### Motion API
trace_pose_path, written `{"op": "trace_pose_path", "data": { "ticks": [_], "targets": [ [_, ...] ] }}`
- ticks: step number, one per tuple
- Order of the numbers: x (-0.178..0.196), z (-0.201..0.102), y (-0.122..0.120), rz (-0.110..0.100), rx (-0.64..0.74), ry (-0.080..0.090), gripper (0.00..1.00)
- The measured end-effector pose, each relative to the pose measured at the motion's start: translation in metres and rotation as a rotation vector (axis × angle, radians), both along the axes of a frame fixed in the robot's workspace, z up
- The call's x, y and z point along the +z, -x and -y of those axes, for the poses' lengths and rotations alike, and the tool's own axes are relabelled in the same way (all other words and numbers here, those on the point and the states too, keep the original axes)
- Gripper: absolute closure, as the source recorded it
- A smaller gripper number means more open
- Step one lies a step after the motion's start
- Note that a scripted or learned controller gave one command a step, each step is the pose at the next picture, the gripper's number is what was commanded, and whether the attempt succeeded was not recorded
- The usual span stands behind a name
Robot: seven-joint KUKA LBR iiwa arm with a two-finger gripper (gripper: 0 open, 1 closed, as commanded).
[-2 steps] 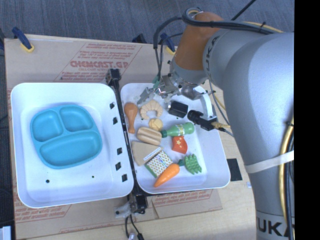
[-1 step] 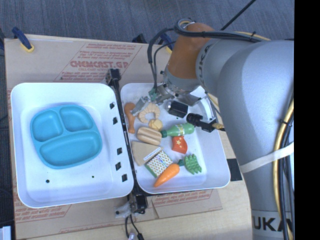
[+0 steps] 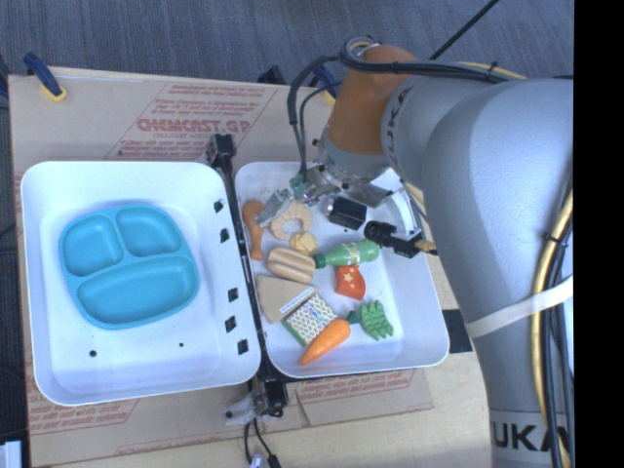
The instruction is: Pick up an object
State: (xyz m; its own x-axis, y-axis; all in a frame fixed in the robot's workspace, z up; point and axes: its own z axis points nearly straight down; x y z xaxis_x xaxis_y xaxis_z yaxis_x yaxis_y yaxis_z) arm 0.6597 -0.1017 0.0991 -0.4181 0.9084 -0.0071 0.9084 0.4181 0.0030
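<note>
My gripper (image 3: 291, 199) hangs low over the far left part of the right bin (image 3: 421, 344), below the orange wrist band. Just under it lies a pale ring-shaped biscuit (image 3: 290, 225), and an orange sausage (image 3: 254, 228) lies to its left by the bin wall. Nearer the front are a hot dog bun (image 3: 291, 264), a green bottle (image 3: 349, 254), a red strawberry (image 3: 351, 282), a bread slice (image 3: 273, 293), a checked waffle piece (image 3: 310, 318), a carrot (image 3: 326, 339) and a green broccoli (image 3: 374, 320). Whether the gripper touches the biscuit I cannot tell.
The left bin (image 3: 44, 349) holds a blue divided plate (image 3: 129, 264). A black clip strip (image 3: 232, 261) runs between the bins. The grey arm (image 3: 487, 193) covers the right bin's far right corner. A blue clamp (image 3: 44, 74) sits at the bench's far left.
</note>
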Motion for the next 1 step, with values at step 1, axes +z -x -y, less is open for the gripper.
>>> {"op": "trace_pose_path", "data": {
  "ticks": [1],
  "targets": [
    [-0.0030, 0.0011, 0.0021, -0.007, 0.049, 0.002, 0.00]
  ]
}}
